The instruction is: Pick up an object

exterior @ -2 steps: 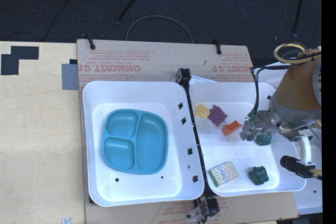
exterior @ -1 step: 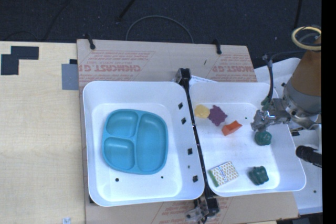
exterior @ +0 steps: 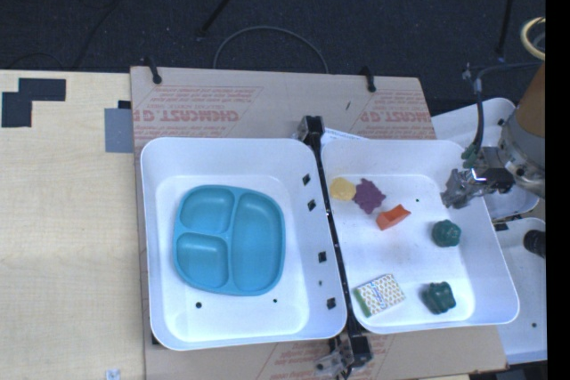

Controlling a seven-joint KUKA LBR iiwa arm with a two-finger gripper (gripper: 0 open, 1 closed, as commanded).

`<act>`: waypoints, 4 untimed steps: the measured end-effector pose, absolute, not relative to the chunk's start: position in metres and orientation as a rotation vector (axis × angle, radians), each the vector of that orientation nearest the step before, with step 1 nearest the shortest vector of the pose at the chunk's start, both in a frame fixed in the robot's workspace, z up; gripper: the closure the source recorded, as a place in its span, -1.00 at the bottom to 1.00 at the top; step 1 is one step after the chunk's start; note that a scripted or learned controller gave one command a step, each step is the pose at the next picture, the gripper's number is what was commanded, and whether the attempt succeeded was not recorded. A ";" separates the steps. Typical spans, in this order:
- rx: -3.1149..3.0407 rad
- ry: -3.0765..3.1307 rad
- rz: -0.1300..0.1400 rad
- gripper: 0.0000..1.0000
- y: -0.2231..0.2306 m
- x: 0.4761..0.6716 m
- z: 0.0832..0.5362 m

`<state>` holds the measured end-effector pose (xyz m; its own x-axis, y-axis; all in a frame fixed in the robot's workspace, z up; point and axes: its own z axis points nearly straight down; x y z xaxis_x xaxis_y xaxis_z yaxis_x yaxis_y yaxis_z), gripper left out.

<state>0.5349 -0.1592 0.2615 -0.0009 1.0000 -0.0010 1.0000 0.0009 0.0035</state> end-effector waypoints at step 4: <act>2.219 2.230 -0.003 1.00 0.033 0.505 0.255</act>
